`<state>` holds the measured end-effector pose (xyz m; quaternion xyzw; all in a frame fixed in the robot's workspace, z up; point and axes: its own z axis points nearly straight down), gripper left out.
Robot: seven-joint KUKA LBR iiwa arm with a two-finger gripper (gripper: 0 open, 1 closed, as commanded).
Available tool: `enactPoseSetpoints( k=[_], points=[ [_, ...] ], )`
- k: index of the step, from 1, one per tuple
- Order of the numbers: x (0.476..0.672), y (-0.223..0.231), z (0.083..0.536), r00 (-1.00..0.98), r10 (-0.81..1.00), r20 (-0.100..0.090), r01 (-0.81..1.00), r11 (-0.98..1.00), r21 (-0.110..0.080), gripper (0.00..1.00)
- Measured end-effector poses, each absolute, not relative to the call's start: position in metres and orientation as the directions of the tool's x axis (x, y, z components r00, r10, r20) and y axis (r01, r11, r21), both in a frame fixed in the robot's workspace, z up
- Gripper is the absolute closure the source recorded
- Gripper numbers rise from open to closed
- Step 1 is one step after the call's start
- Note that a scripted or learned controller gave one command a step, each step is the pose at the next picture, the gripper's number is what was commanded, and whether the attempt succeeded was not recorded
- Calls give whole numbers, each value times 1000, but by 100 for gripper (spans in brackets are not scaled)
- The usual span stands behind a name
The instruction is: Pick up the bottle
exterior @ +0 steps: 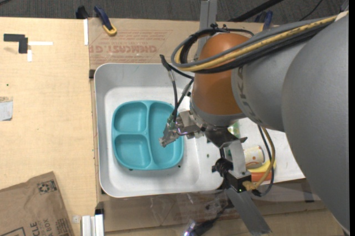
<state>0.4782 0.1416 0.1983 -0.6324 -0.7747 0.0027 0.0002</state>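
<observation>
The grey arm with its orange band (pixel 219 82) covers most of the right bin. A cream, cylinder-like object (pixel 254 156), possibly the bottle, lies in the right bin beside something yellow (pixel 265 174), and the arm's hardware hides part of it. My gripper (pixel 171 135) reaches left over the right-hand compartment of a teal divided tray (pixel 133 137) in the left bin (pixel 105 118). It is well to the left of the cream object. I see nothing held in it.
The teal tray takes up most of the left bin's floor. A green item (pixel 236 129) peeks out beside the arm in the right bin. Black cables (pixel 177 90) loop down from the arm over the bins. A cardboard box (pixel 33 207) sits at the lower left of the bench.
</observation>
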Motion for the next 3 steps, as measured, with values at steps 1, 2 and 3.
enactPoseSetpoints(
  k=[1, 2, 3],
  points=[
    [560, 133, 145, -100, 995, -4, 995, 100, -6, 0],
    [545, 122, 93, 42, 999, -4, 999, -42, -6, 0],
    [544, 120, 98, 43, 999, -9, 999, -43, -13, 100]
  ],
)
